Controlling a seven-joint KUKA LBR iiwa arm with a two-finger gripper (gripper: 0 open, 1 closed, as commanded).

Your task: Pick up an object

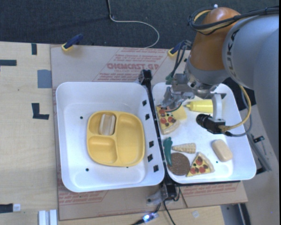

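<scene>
Arm (234, 41) in from the right, over the right bin (241, 172), gripper (171, 102) low at that bin's upper-left part. Fingers pointing down onto a pizza slice (167, 121) lying against the left wall; tips right at the slice's top edge, touching or just above, can't tell which. Gripper state: can't tell, tips too small and dark against the toys to read the gap. Nothing visibly clamped between them. Yellow wedge (180, 113) just right of that slice, partly under the gripper. Yellow bottle (200, 107) lying on its side beside the wedge, black cable fitting (210, 123) just below it. Lower half of the right bin: green piece (168, 149) along the left wall, cone-like piece (185, 148) next to it, brown round cookie (179, 163) below, second pizza slice (200, 165) touching the cookie's right side, tan bread roll (222, 150) further right, apart from the rest. Left bin (70, 97): yellow divided plate (116, 138) roughly centred, pale tan block (107, 123) in its upper-left compartment.
</scene>
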